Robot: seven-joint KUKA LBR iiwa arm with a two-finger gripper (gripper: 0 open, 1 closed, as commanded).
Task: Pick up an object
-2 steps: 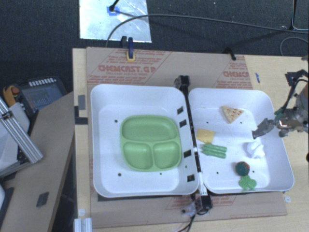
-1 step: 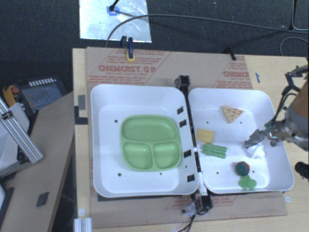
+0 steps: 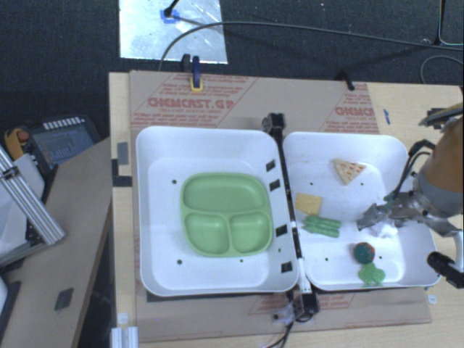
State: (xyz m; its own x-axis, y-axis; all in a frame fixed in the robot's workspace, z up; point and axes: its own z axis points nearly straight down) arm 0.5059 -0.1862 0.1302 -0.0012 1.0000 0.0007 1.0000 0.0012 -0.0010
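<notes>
Over the right bin (image 3: 346, 145), the hand (image 3: 377, 217) is seen empty, its opening unclear; a descent onto the red-green toy (image 3: 364, 251) is called for next.

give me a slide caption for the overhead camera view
The claw hovers low in the right bin among toy foods, while a green divided plate sits in the left bin.

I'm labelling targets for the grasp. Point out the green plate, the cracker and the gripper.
green plate (image 3: 225, 194): camera view, ridge between compartments.
cracker (image 3: 349, 170): camera view, its middle.
gripper (image 3: 368, 220): camera view, between its fingertips.
</notes>
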